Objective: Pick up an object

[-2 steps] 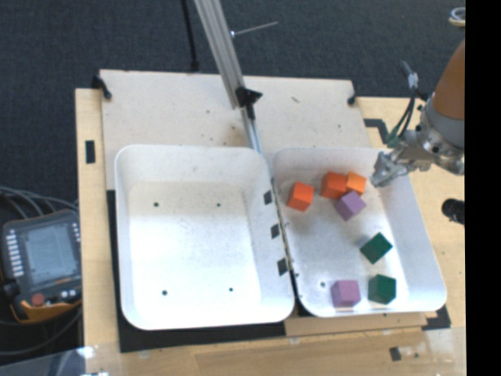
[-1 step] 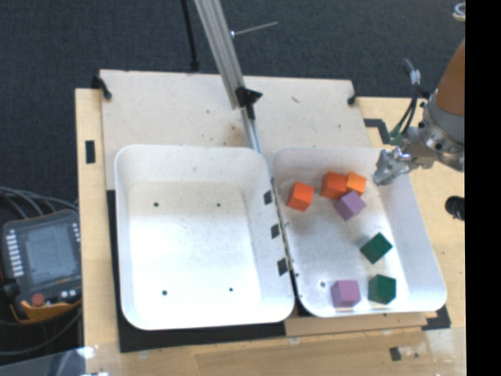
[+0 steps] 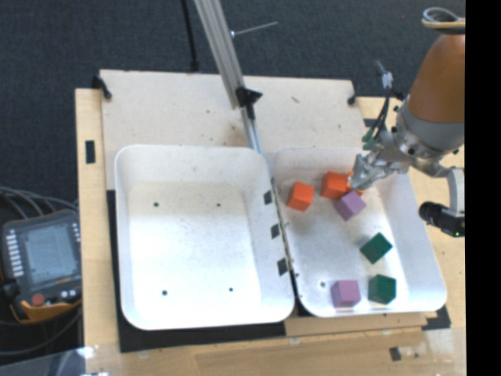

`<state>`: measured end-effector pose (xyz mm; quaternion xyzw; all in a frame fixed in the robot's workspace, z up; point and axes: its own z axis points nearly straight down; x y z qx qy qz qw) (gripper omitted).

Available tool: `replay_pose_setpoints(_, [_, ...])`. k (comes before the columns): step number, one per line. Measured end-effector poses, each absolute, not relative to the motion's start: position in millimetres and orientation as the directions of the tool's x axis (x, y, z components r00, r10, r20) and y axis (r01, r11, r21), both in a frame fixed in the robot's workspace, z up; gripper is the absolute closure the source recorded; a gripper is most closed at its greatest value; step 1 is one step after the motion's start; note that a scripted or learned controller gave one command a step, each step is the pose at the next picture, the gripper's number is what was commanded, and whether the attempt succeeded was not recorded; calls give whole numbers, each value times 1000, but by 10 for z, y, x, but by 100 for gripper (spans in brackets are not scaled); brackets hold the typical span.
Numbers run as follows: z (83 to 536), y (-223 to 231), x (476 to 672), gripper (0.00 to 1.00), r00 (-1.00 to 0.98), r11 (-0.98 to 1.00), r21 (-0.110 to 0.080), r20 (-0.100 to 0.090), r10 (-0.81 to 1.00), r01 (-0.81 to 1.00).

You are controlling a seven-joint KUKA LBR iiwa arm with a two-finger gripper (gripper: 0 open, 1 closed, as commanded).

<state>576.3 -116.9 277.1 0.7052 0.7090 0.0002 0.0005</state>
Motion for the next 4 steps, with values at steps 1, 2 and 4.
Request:
replay_pose_setpoints(1, [2789, -657, 5757, 100, -7, 7, 1, 1, 1000, 1000])
replay_pose_setpoints(2, [2588, -115, 5742, 100, -7, 7, -1, 1, 1000, 1000])
replay_pose_setpoints(4, [2513, 893, 5837, 100, -6, 6, 1, 0, 1000, 1000])
